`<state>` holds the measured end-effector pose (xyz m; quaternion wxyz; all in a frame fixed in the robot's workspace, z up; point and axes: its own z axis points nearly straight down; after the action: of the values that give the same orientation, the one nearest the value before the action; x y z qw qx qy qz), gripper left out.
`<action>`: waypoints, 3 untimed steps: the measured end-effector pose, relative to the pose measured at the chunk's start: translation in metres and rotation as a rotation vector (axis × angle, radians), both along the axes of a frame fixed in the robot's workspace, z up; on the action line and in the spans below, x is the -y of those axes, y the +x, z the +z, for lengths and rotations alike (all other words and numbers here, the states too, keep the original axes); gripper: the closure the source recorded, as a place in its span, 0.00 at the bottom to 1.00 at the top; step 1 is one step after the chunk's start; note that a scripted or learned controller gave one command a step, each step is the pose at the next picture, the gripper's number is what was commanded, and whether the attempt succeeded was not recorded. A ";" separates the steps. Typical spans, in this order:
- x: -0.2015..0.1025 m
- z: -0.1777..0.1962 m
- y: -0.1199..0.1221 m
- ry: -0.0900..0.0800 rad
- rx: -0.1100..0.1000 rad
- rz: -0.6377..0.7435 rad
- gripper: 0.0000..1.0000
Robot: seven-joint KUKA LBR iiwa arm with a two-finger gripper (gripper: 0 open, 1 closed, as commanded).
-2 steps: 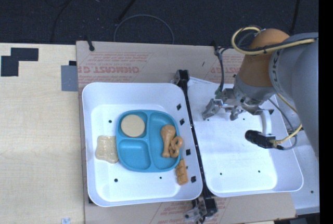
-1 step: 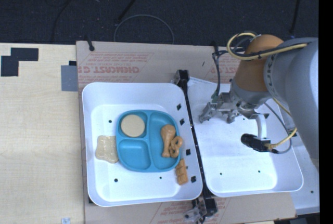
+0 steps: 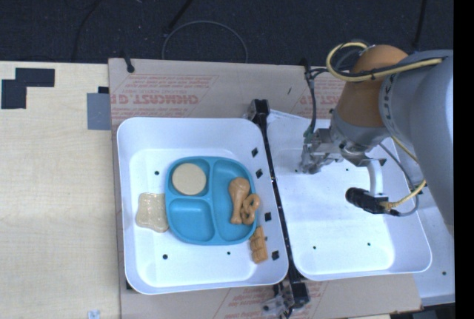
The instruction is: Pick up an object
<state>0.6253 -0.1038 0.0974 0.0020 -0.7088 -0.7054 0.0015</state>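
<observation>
Objects for picking all lie in the left bin (image 3: 141,140), well apart from the gripper (image 3: 315,162), which hangs over the right bin (image 3: 355,251) near its upper left corner. Nothing seen between the fingers; whether apart or together cannot be told at this slant.

Listed largest to smallest:

Tabletop (image 3: 52,199), pale wood, with a brown cardboard sheet (image 3: 185,92) under both bins.

Arm (image 3: 415,110), grey with an orange band, reaching in from the right, wrist bent down toward the divide between the bins. Yellow cable looped above the wrist.

Blue tray (image 3: 196,225), three compartments, resting in the middle of the left bin.

Round tan disc (image 3: 188,178) in the tray's upper left compartment.

Pale tan piece (image 3: 152,212) on the bin floor, touching the tray's left edge.

Pretzel-shaped piece (image 3: 243,200) in the tray's right compartment.

Small orange-brown piece (image 3: 258,245) on the bin floor, just beside the tray's lower right corner.
</observation>
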 end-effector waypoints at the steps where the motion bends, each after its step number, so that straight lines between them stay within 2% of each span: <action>1: 0.003 0.059 0.009 -0.001 0.008 0.005 1.00; 3: 0.009 0.155 0.011 -0.001 0.007 0.005 1.00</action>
<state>0.6364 -0.1126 0.2522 -0.0008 -0.7069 -0.7073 -0.0005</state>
